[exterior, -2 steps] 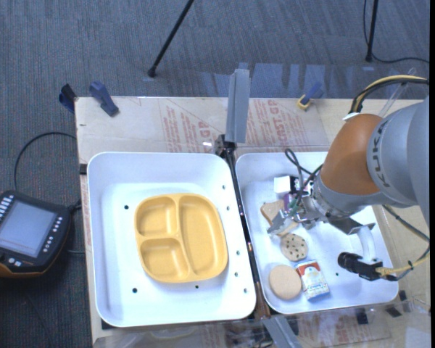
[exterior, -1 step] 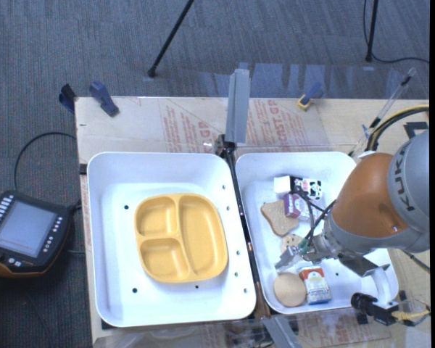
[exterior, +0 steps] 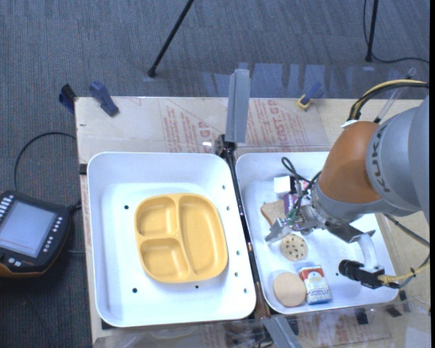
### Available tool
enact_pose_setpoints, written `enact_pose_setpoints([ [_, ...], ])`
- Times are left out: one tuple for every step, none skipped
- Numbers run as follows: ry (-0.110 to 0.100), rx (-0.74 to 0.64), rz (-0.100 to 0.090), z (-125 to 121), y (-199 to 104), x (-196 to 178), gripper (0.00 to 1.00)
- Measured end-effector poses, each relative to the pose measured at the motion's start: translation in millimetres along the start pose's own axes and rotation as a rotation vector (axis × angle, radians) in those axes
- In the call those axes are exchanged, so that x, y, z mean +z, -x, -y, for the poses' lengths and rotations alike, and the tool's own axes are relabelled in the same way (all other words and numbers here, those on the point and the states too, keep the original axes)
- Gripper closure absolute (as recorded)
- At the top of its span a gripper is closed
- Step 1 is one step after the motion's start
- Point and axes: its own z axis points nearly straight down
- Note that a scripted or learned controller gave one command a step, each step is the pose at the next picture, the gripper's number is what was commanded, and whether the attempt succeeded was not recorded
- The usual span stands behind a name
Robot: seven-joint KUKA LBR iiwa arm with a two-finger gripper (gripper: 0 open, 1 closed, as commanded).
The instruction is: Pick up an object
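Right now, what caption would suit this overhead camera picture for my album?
A grey-and-orange arm lowers its hand over the cookie in the right bin; a yellow divided tray sits in the left.

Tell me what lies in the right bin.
The right bin holds a chocolate-chip cookie, a tan round, a small red-and-white carton and a toast slice. The arm covers the rest.

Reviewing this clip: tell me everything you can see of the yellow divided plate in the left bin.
The yellow plate is a rounded-square tray that looks like matte plastic, moulded into three compartments: two smaller ones on the camera's left side, one long one on the right. It lies flat and upright, slightly rotated, near the middle of the left bin, resting on the bin's floor. All three compartments look bare. No other object touches it, and the gripper works over the right bin, apart from it.
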Motion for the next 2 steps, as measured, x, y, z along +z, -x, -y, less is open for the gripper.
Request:
enact_pose_setpoints([
  [-0.002,0.095,0.0,73.6,-4.5,1.2,0.0],
  [0.0,0.022,0.0,-8.9,-10.4,0.3,0.0],
])
